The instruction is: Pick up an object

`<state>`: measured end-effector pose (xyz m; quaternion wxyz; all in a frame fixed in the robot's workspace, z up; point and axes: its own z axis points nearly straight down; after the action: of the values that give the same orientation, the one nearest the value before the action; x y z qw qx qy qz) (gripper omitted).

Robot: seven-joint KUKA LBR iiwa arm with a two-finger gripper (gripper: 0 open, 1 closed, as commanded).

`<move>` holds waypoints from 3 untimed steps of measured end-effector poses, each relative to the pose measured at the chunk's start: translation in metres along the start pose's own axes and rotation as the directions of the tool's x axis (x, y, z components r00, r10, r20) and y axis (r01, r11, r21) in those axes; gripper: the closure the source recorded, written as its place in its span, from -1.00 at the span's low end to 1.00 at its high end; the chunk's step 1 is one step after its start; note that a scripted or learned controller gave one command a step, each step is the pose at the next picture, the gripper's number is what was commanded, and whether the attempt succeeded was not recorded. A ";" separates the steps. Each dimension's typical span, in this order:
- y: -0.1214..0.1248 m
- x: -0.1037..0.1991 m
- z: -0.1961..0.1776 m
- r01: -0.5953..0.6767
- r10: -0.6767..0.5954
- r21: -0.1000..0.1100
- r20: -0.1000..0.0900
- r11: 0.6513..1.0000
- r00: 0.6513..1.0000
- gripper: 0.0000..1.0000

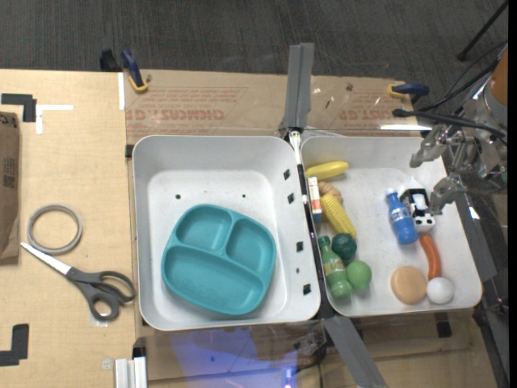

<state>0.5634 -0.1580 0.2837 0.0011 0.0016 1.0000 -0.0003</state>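
Note:
The right bin (pixel 367 150) holds several objects: a yellow banana (pixel 327 169), a corn cob (pixel 334 209), a green bottle (pixel 333 267), a green ball (pixel 359 275), a blue bottle (pixel 400 218), a small black-and-white toy (pixel 418 205), an orange carrot (pixel 431 255), a tan bun (pixel 409 284) and a white ball (pixel 440 290). My gripper (pixel 436 170) hangs over the bin's right side, above and to the right of the blue bottle. It is open, with nothing between its fingers.
A teal divided plate (pixel 218 259) lies in the left bin (pixel 153 176). Scissors (pixel 85 281) and a tape ring (pixel 54 228) rest on the bench at left. Cables and the arm crowd the right edge.

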 end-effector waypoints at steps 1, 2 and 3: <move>-0.015 -0.056 0.083 0.121 -0.121 0.000 0.002 0.993 0.993 -1.00; -0.044 -0.025 0.192 -0.017 0.017 -0.001 0.001 1.000 1.000 -1.00; -0.034 -0.020 0.191 -0.070 0.070 -0.001 0.000 0.998 0.998 -1.00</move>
<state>0.5841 -0.1921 0.0924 0.0011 0.0367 0.9993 0.0004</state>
